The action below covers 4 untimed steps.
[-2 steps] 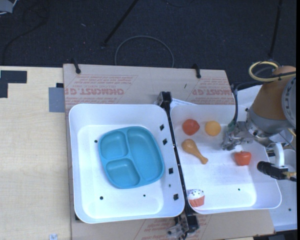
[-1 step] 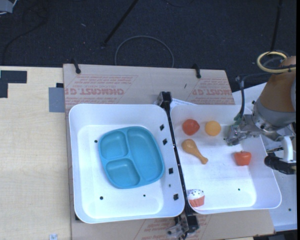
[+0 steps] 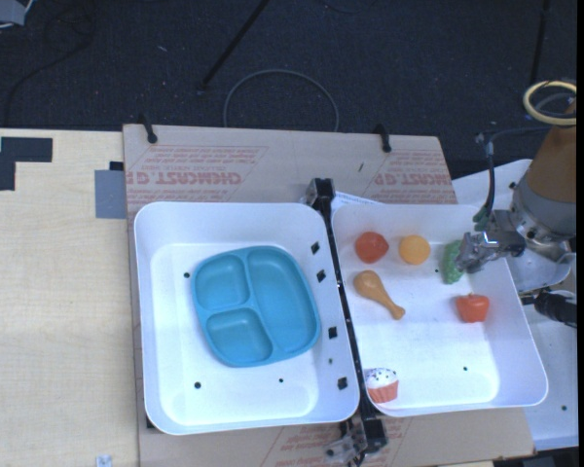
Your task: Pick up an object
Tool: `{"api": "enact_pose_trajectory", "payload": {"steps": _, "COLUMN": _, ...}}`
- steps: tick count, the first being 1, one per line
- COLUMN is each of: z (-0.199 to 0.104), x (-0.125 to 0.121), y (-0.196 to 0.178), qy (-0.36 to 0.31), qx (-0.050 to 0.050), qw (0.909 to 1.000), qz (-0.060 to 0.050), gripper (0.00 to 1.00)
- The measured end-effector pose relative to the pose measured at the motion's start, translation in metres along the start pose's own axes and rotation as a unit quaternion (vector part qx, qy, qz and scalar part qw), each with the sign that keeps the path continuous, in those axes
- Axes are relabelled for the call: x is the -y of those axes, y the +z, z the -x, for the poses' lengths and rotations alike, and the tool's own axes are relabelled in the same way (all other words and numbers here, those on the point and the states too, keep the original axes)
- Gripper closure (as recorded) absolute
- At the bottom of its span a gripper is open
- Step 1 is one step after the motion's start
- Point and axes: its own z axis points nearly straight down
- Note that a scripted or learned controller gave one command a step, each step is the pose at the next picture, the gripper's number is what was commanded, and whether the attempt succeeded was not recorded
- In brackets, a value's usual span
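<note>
Pincer [image 3: 470, 251] sits at the right bin's [image 3: 526, 358] three o'clock rim, touching the green toy [image 3: 453, 261]; its opening cannot be told. Risk: an off-centre bite could nudge the toy against the wall.

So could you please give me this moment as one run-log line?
gripper at green toy, right bin's far side | grasp: cannot tell | drumstick, tomato, cupcake loose | blue plate left bin

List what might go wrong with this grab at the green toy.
1. The gripper sits at the green toy close to the right bin's far edge, so the toy may get pushed against the wall rather than lifted.
2. The red toy lies nearby; a sweep could knock it.
</note>
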Motion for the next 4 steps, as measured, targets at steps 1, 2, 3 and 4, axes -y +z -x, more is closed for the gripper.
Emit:
{"api": "enact_pose_trajectory", "payload": {"steps": 1, "z": -0.006, "x": -0.009, "y": -0.053, "qy": -0.002, "qx": 0.000, "qw": 1.0000, "qz": 0.001, "gripper": 1.00}}
{"api": "enact_pose_trajectory", "payload": {"steps": 2, "z": -0.055, "x": -0.021, "y": -0.054, "qy": -0.003, "qx": -0.001, "qw": 1.0000, "qz": -0.001, "gripper": 1.00}}
{"api": "enact_pose_trajectory", "payload": {"steps": 3, "z": -0.102, "x": -0.015, "y": -0.044, "qy": -0.001, "qx": -0.001, "qw": 1.0000, "qz": -0.003, "gripper": 1.00}}
{"api": "enact_pose_trajectory", "payload": {"steps": 4, "z": -0.163, "x": -0.017, "y": -0.038, "qy": -0.002, "qx": -0.001, "qw": 1.0000, "qz": -0.002, "gripper": 1.00}}
